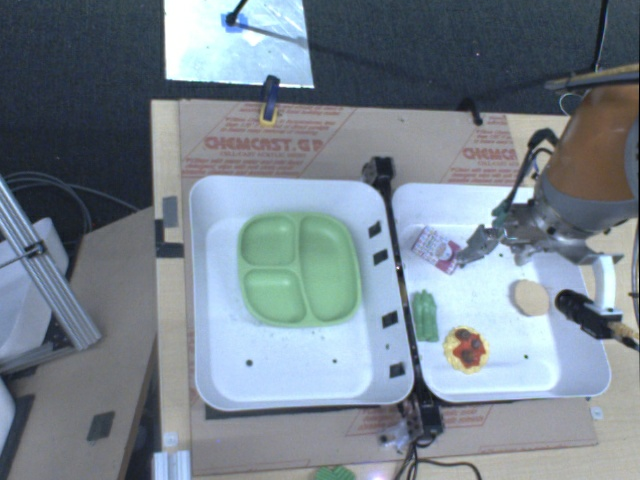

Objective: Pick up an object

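A tan wooden table on dark carpet bears two shallow white bins. Well left of the gripper, the left bin holds one green divided plate. In the right bin, four objects: one pink-and-white packet just left of the gripper, whose opening I cannot tell; one green toy and one yellow-red pastry below; one tan bun right.
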Controlling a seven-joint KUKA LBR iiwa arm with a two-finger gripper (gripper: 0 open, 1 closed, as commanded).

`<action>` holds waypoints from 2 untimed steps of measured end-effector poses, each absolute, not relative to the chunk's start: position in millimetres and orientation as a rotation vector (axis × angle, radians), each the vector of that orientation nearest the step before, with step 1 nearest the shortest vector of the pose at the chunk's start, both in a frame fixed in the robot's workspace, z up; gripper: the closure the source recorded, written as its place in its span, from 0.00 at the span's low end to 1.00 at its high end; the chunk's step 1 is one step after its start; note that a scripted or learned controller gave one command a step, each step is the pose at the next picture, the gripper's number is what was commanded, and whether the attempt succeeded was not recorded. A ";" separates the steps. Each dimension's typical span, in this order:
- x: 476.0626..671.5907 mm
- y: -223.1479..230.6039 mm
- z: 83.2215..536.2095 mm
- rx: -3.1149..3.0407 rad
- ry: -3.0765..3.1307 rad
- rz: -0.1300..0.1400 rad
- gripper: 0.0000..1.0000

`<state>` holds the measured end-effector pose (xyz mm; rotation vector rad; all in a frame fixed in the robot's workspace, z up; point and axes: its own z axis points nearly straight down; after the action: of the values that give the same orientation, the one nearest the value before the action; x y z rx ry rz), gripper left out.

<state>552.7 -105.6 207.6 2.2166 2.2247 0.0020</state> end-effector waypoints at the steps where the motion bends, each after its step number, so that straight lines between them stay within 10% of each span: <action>1: 567.0 -174.8 173.6 2.223 2.214 -0.003 0.00; 2: 555.6 -204.5 83.7 2.214 2.214 0.005 0.00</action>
<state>555.6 -204.5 83.7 2.2143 2.2138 0.0052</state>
